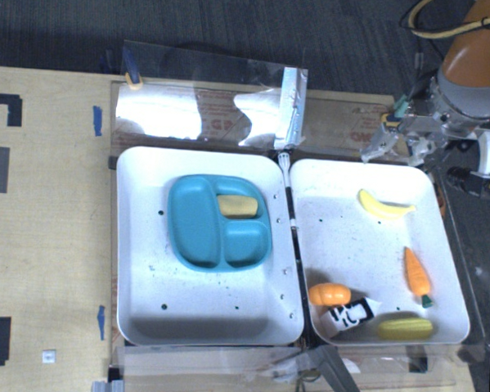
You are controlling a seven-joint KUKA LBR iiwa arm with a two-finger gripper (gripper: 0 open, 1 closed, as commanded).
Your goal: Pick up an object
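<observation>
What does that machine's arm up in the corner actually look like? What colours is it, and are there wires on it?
The arm is rounded and grey, with an orange band above its wrist. A black cable loops by its top. At its end sits a small metal gripper, pale silver, with thin wires and a spot of green near its base. Its finer parts are too small to make out.

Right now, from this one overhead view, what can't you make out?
- Gripper: small and cluttered above the right bin; open or shut cannot be told.
- Arm: cut off by the top and right edges.
- Black-and-white item: partly covered by the orange item; its markings are too small to read.
- Yellow-green item: lies against the bin's near wall; its identity is unclear.
</observation>
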